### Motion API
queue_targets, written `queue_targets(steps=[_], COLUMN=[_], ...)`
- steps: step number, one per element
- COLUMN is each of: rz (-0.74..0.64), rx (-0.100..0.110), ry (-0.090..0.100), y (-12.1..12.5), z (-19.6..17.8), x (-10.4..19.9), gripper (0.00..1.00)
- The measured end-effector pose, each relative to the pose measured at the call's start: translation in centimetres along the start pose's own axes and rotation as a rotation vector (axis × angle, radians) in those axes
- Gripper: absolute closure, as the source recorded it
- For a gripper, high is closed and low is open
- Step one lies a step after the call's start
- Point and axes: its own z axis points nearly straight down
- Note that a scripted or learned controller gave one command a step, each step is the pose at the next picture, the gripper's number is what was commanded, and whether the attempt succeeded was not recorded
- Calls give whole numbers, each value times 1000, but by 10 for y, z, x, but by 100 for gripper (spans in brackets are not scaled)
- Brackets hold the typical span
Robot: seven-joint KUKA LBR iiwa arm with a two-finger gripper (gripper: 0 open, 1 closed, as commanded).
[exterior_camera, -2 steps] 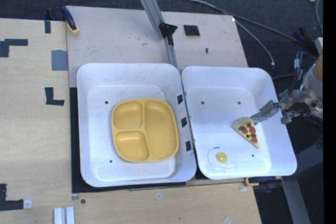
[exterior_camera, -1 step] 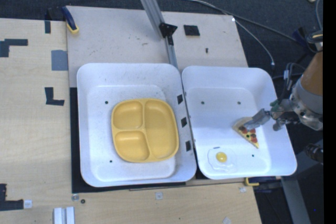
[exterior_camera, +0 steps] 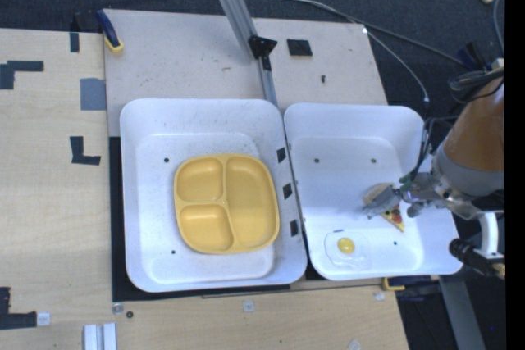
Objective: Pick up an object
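Gripper [exterior_camera: 399, 202] sits low in the right bin [exterior_camera: 344, 127], near its right wall, carried by the grey arm [exterior_camera: 480, 152] that comes in from the right; whether it is apart or together I cannot tell, since the tip is small and blurred against the bin floor. Right at the tip lie a tan, rounded object [exterior_camera: 378, 194] and a small slice-shaped piece in red and yellow [exterior_camera: 395, 218]; both touch or nearly touch the tool, but which of them it is working on cannot be made out, and nothing can be seen clamped. Nearer the front of the same bin, a little apart, rests a toy fried egg [exterior_camera: 344, 247], white with a yellow yolk. The left bin [exterior_camera: 148, 127] holds a yellow divided plate [exterior_camera: 226, 203], well apart from the arm. As for progress, I judge the reach into the bin is made and the tool is down among the objects; a firm hold and the lift are not yet shown, so the pick remains open
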Motion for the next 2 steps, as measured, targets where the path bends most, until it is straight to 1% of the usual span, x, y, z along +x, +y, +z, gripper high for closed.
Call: queue_targets(steps=[1,2], rz=[3,2], rx=[-13,-17], ry=[-10,-10], y=[2,4], z=[49,34], x=[-3,-4], gripper=[0,100])
